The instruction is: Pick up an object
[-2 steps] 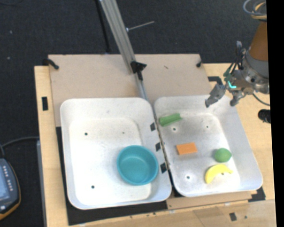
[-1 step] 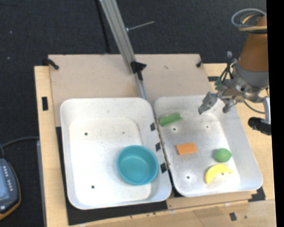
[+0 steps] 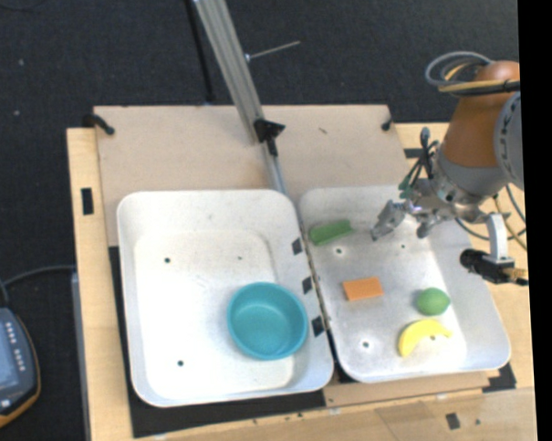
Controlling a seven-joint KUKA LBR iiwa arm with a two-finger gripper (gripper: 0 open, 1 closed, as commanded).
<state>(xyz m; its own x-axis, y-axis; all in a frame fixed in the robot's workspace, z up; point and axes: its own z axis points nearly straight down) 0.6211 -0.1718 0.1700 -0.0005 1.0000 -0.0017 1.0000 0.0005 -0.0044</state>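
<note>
While reaching in from the right, arm hangs its gripper (image 3: 406, 220) over the right bin (image 3: 473, 348) near the back rim, fingers spread, nothing between them. Green block (image 3: 329, 231) lies just left of it. Orange block (image 3: 362, 289), green ball (image 3: 433, 300), yellow banana (image 3: 423, 336) nearer the front. Blue bowl (image 3: 267, 320) in left bin (image 3: 150, 266). Arm cut off at right edge. No legible writing.
</note>
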